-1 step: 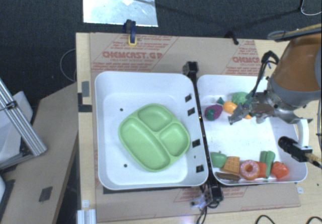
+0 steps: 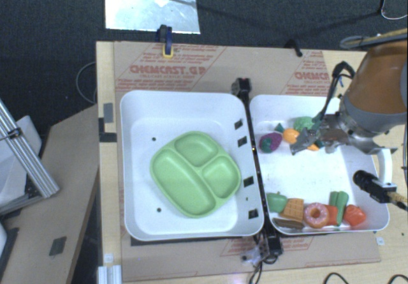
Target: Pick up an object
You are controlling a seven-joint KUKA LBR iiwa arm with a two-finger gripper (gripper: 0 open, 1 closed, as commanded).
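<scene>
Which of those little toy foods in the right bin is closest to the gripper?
The orange piece, right beside the gripper near the bin's far side. The purple one lies further left; the donut sits along the near wall.

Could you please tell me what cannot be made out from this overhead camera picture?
- The tool, camera view: the grey and orange arm above hides much of it, so its grip cannot be judged.
- Green toy at the top of the right white bin: partly hidden by the tool.
- Small orange toy: too small to identify.
- Toys beside the pink frosted doughnut: overlapping, outlines unclear.
</scene>
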